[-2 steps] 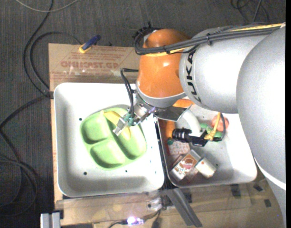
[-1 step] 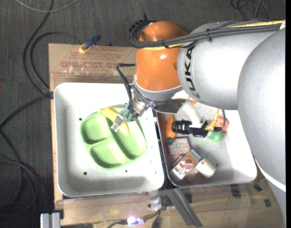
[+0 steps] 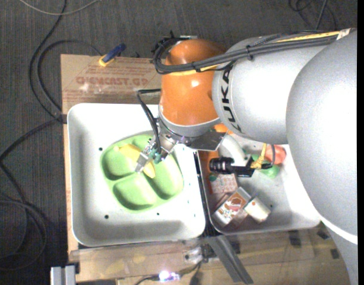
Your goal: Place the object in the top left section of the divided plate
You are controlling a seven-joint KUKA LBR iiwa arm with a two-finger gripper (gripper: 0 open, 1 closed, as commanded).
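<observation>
The end effector is hanging low over the green divided plate, and its tip is sitting right at the yellow object. Whether it is open, closed or gripping that object cannot be told from this angle. The yellow object is showing as a long piece running out from under the end effector toward the view's upper left, with a smaller yellow bit peeking out just below the tip. It is lying on the upper part of the plate, though which compartment it is resting in cannot be told. The plate's other hollows are spreading out below and to either side of the end effector. The plate is sitting in the left white bin, whose floor is surrounding the end effector on all sides. Behind the end effector, on the arm's side, the right white bin is holding a cluster of things: a printed box, a small white cup just beside it, and a reddish item next to a green one. Well beyond the end effector, toward the view's top, a cardboard sheet with red lettering is lying on the surface, with a blue and yellow clip at its far edge.
</observation>
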